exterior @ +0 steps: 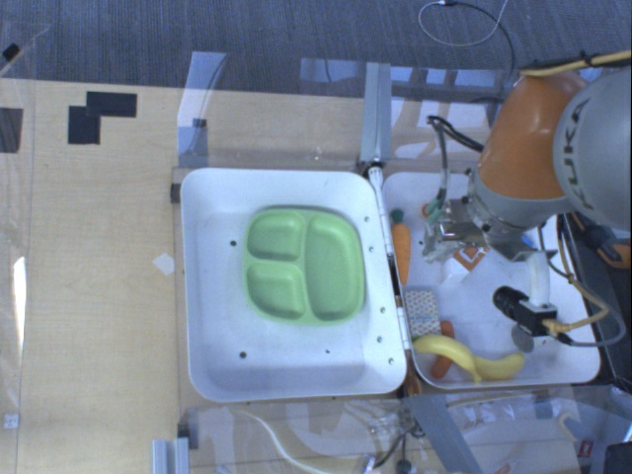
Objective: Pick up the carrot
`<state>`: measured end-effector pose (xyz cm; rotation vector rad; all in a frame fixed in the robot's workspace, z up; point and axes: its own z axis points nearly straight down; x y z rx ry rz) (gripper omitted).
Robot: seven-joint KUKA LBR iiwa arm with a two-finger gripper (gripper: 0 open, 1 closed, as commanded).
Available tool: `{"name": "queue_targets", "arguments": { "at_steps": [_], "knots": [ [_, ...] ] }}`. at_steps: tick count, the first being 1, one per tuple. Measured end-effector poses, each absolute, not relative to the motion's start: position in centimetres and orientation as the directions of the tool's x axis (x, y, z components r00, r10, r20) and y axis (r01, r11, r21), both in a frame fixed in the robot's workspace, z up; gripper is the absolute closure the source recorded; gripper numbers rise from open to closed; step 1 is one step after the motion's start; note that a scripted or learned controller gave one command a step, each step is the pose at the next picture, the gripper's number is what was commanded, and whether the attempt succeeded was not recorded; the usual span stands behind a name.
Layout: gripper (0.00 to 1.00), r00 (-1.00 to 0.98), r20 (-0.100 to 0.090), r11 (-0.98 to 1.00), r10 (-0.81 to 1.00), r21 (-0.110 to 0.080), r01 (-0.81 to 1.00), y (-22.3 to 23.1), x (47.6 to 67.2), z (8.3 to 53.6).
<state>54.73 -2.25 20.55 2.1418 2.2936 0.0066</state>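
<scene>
Lengthwise, carrot (401,250) along right bin's (583,368) left wall, top-to-bottom.

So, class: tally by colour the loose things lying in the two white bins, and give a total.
Green: 1, the plate in the left bin
Orange: 1, the carrot in the right bin
Yellow: 1, the banana
Red: 1, a small piece under the banana
Grey: 1, a speckled block
Total: 5

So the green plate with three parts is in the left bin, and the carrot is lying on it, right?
Not quite. The green plate is in the left bin, but the carrot isn't on it. The camera view shows the carrot in the right bin, lying along its left wall.
</scene>
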Motion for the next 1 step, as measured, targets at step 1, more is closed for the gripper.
{"name": "queue_targets", "arguments": {
  "at_steps": [1],
  "knots": [
    [1.00, -0.188, -0.001, 0.188, 0.982, 0.004, 0.982, 0.56, 58.24, 18.47]
  ]
}}
